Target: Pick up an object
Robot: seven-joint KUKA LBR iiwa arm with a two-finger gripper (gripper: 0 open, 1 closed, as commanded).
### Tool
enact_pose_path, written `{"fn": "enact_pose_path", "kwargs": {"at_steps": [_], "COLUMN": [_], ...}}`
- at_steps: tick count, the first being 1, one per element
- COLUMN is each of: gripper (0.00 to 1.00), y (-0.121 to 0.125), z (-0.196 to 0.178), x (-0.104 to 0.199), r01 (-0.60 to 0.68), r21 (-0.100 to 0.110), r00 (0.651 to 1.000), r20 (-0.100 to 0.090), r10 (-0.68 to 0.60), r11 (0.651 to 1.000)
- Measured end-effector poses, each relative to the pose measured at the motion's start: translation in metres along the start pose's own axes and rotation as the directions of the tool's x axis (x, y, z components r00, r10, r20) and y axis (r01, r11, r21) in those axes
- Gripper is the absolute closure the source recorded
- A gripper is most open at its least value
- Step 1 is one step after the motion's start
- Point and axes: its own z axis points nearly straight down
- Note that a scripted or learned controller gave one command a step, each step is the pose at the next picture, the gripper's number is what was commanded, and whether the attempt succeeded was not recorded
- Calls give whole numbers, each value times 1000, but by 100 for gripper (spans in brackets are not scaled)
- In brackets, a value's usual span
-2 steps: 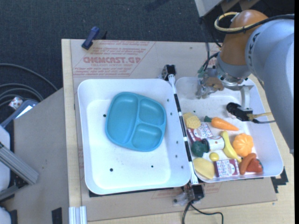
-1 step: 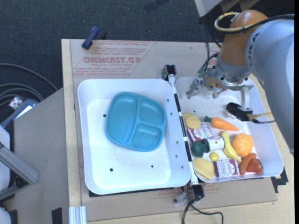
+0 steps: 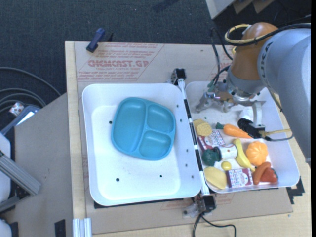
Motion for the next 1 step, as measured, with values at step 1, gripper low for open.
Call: {"fn": "enact_pose_path", "kwargs": {"at_steps": [1], "gripper": [0], "y": [-24], "z": [0], "x": [-2], "r01": [0], "r21": [0], "r00": [1000], "r20": [0], "r10": [0], "r11": [1000]}}
